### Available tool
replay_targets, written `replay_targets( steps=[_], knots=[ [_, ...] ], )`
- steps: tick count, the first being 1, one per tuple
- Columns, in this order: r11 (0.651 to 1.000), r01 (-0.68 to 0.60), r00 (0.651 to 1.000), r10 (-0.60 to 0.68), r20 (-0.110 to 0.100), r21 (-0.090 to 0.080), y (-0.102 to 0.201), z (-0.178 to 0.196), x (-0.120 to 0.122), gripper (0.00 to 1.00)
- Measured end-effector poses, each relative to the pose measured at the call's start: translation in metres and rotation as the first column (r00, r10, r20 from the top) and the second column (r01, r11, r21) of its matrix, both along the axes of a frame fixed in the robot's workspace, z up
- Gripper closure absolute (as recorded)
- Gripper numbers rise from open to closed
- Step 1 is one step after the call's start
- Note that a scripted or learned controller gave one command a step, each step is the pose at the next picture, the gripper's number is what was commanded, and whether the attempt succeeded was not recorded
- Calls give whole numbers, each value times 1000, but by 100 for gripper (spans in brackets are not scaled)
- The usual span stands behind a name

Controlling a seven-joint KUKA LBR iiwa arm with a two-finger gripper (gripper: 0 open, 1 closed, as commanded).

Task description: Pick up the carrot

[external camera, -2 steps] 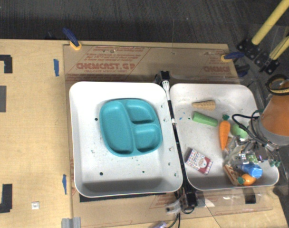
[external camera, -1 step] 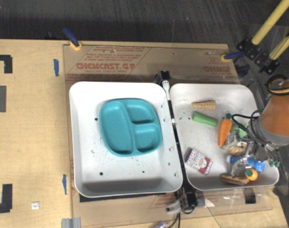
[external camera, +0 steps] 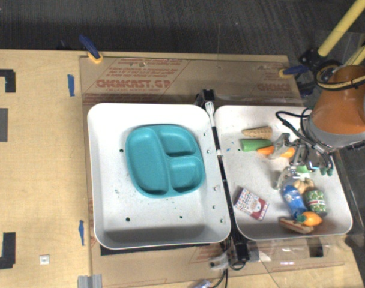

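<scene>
Evenly lit from overhead, moderately bright, slightly soft throughout.

Diffuse light across the cardboard-covered table (external camera: pixel 38 161), without hard glare. Mild sheen on the left white bin (external camera: pixel 104 215) and on the teal divided tray (external camera: pixel 164 159), highlights broad and washed rather than sharp. Thin, soft shadows along the bin rims and beneath the left bin's front edge. Dim and nearly black along the top strip beyond the table. Small objects in the right white bin (external camera: pixel 242 221) blurred and low in detail, edges smeared. Orange band (external camera: pixel 341 101) of the arm glowing, oversaturated, softly out of focus. Slight bowing of straight lines near the frame edges.
</scene>
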State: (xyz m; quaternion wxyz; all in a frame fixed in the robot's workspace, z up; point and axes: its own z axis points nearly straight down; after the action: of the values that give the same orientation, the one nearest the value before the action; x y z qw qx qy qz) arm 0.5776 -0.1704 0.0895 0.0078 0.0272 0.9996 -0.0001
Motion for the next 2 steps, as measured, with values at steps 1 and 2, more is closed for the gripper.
replay_targets(
  steps=[1,2],
  knots=[
    [1000,-1,1000,1,13,-3,0,14,4,100],
    [1000,-1,1000,1,14,0,2,14,4,0]
  ],
)
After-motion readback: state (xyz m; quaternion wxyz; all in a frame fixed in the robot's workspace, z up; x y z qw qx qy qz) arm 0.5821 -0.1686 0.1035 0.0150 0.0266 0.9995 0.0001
